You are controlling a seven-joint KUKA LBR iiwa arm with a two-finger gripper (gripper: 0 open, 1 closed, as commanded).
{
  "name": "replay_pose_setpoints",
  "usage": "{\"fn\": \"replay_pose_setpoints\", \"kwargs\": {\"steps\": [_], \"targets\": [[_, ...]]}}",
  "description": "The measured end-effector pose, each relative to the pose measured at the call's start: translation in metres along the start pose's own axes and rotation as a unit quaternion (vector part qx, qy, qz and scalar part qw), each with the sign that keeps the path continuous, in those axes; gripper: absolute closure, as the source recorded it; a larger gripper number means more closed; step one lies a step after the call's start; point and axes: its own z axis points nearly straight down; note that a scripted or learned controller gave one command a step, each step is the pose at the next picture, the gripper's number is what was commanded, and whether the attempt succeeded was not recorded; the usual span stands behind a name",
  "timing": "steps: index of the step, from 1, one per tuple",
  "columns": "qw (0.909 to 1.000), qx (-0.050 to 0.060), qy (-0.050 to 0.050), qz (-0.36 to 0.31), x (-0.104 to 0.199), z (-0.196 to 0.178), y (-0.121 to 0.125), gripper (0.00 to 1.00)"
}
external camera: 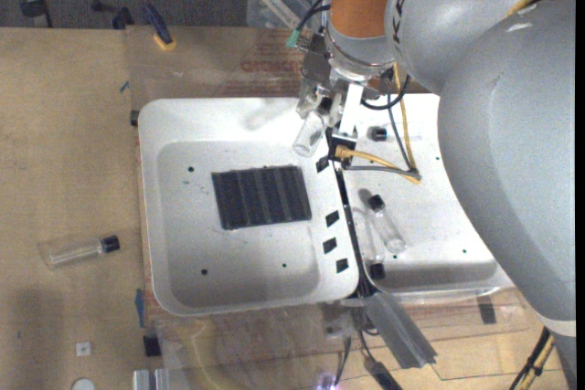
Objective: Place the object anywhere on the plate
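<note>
Gripper (320, 119) clenched on a clear vial (306, 139) above the left bin's (183, 142) right rim.

1. One fixed camera looks down at a slant on the bench (64, 132) from above.
2. Both white bins sit mid-frame: left bin (174, 279), right bin (457, 256).
3. The arm (475, 41) enters from three o'clock, close to the lens.

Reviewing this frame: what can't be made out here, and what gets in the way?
- Gripper fingers: blurred, so any hold on the clear vial can't be confirmed.
- Right bin: its far right side hidden behind the arm.
- Dark ridged plate: material too small to tell.
- Second vial in the right bin: contents too small.
</note>
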Motion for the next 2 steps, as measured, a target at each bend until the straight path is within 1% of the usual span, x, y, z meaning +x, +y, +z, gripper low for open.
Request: {"fn": "replay_pose_setpoints", "kwargs": {"steps": [1, 2], "targets": [[0.9941, 0.002, 0.000, -0.109, -0.015, 0.004, -0.118, 1.00], [0.9962, 0.000, 0.000, -0.087, 0.066, 0.032, -0.117, 1.00]]}}
